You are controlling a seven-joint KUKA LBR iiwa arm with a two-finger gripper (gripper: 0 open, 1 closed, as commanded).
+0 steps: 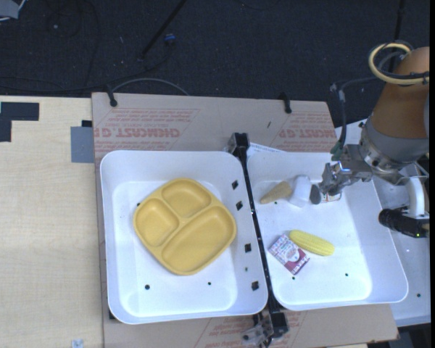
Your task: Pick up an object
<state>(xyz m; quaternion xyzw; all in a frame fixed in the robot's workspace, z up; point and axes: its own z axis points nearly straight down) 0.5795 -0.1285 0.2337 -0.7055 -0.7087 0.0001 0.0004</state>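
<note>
In the right bin [377, 281] lie a yellow corn cob [312, 243], a small red and white packet [288, 253], a tan wedge-shaped piece [276, 192] and a white cup-like object [301, 189]. My gripper [323, 190] hangs low over the upper part of this bin, just right of the white object. Its metal tips point left and down toward the bin floor, and nothing shows between them. The arm comes in from the right edge.
The left bin [123, 281] holds a yellow three-compartment plate [185, 225]. A black divider clamp [248, 216] runs between the bins. Cardboard [174, 125] lies under both bins, with a wooden bench surface [36, 223] to the left.
</note>
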